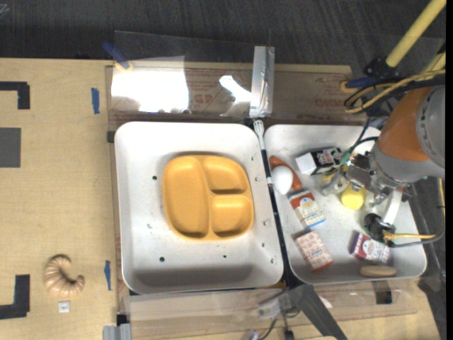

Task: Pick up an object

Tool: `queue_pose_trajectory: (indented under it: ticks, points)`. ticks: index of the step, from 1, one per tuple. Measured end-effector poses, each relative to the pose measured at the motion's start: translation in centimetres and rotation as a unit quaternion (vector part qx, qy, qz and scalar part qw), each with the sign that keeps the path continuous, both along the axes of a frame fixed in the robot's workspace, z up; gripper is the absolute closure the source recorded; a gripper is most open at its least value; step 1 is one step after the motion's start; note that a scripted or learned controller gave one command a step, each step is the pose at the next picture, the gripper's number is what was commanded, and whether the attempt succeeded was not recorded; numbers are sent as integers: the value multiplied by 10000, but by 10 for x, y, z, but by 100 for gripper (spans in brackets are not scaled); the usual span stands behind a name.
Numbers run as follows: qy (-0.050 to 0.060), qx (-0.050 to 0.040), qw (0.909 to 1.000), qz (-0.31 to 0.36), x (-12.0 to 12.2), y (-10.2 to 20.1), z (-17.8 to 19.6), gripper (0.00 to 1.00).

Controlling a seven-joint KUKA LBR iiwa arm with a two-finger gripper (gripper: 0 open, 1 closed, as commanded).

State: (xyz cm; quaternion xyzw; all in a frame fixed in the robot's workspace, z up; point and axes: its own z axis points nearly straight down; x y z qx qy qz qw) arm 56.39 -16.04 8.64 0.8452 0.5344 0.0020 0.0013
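Reaching step: gripper [352, 184] hovers by the round yellow plastic lemon [352, 198], claw state I cannot tell; next, descend toward six o'clock

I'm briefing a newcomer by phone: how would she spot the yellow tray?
Find the left bin of the two white ones. The yellow tray lies in its middle, alone there. It has three compartments, unlike the small packets in the right bin.

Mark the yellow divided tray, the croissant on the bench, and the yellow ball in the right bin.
yellow divided tray [190, 197]: camera view, floor of its large compartment.
croissant [62, 275]: camera view, middle of its curved body.
yellow ball [352, 198]: camera view, its visible top surface.
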Motion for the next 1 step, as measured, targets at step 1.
queue_pose_trajectory:
  ticks: [1]
  points:
    - [3,2,10000,6,1,0,9,100]
